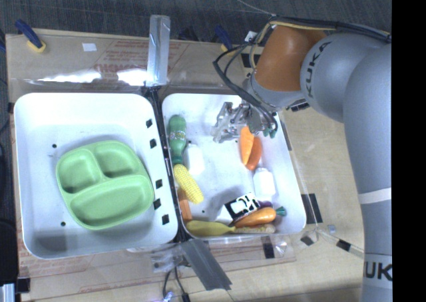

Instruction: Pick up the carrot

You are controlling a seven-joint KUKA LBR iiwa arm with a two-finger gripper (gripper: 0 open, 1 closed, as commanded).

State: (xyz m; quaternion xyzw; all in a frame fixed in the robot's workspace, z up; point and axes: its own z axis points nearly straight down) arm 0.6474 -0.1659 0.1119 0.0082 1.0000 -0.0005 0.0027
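Observation:
An orange carrot (251, 150) lies in the upper right part of the right bin (293, 181), its narrow tip pointing toward the front. My gripper (229, 122) hangs over the back of that bin, just left of the carrot's upper end. Its metal tip is close to or touching the carrot, and I cannot tell which. The grey arm with its orange band (283, 58) reaches in from the right above it.
The right bin also holds a green cucumber (176, 136), a corn cob (188, 183), a white bottle (264, 184), a black-and-white block (241, 206), a yellow banana (208, 228) and a second orange vegetable (259, 216). A green divided plate (105, 181) sits in the left bin (26, 161).

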